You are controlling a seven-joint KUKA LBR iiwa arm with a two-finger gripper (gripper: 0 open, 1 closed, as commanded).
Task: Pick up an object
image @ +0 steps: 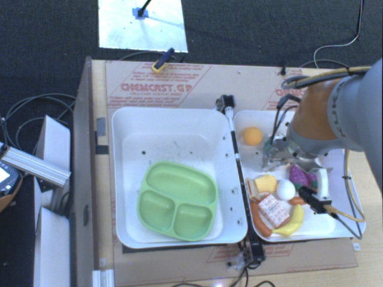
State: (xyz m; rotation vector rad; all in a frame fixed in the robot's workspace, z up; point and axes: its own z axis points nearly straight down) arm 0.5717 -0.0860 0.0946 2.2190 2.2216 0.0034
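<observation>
camera view showed the metal two-finger gripper (pixel 276 155) low in the right white bin (pixel 341 229), finger state unclear, between round orange ball (pixel 252 136) and yellow corn (pixel 265 183); reaching step, next a clean closing.

An orange ball (pixel 252 136) lies alone at the far left of the right bin (pixel 339 229). Nearer sit a yellow corn piece (pixel 265 183), a white egg (pixel 285 190), a purple item (pixel 298 176), a red-and-white carton (pixel 274 210) and a yellow banana (pixel 293 222), clustered and touching.
</observation>
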